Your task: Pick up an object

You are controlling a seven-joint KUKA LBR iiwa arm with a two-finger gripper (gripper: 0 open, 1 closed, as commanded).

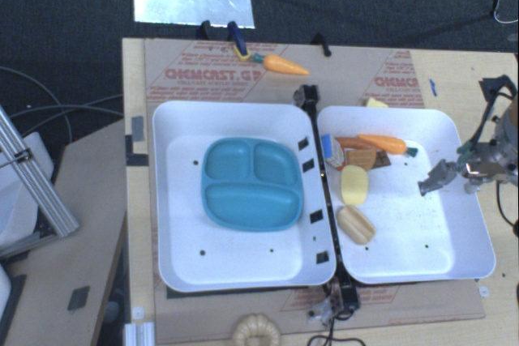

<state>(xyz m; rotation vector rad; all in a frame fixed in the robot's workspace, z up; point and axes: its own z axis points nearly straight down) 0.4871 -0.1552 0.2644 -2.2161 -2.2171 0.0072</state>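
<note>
Can't tell how wide the grey two-finger tool [431,181] is set out at the right bin's [422,259] right side, well apart from the pale yellow block [353,185] near the divider, so probably best to drop straight over that, away from the clutter above.
</note>
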